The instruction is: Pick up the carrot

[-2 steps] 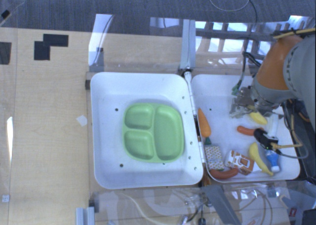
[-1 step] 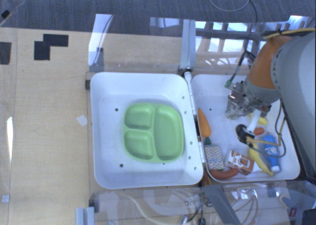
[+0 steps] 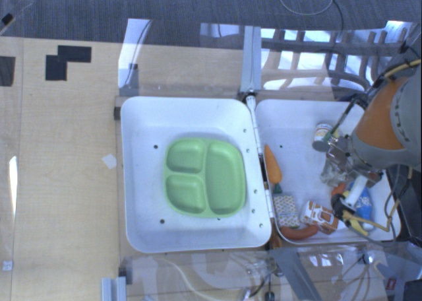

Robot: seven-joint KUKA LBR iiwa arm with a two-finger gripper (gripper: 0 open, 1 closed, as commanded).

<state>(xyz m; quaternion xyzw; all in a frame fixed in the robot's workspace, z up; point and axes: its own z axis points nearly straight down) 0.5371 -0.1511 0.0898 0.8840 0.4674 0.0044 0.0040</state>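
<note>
Light wood surface [image 3: 66,181] w/ two shallow white bins side by side. Landmark: the small orange tapered carrot [image 3: 272,165], lying against the left wall of the right bin [image 3: 290,121], just beside the divider. Left of it, in the other bin [image 3: 142,161], a green three-compartment plastic plate [image 3: 204,176]. Below the carrot, a small patterned packet [image 3: 285,209] and a red-and-white carton [image 3: 318,216]. Gripper [image 3: 336,171] hangs well right of the carrot, over clutter; can't tell its opening. Carrot not between anything, lying free. Judgement: pick not yet made; approach, grasp, lift all left.
</note>
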